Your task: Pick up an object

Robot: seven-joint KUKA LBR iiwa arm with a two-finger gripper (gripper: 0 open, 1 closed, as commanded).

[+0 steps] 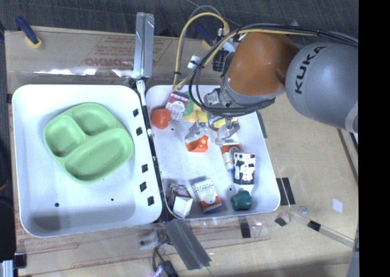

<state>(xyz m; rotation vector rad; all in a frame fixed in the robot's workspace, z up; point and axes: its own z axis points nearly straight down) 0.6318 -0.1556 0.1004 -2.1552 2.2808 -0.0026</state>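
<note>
My gripper (219, 124) hangs low over the upper middle of the right bin (268, 175), beneath the orange band of the arm (259, 65). Just under and around it lie a red-orange packet (197, 143), a yellow item (192, 111) and a small orange bottle (228, 155). A pink-and-white carton (177, 106) and a red-orange ball (160, 118) sit to its left. Nearer the front are a black-and-white patterned box (244, 168), a green object (241, 200), a printed snack box (206, 193) and a small white cup (179, 201).
The left bin (30, 208) holds a green divided plate (88, 140). A metal divider (144, 44) rises between the bins at the back. Yellow and black cables (195, 38) loop above the right bin. Brown cardboard (317, 166) lies right of the bins.
</note>
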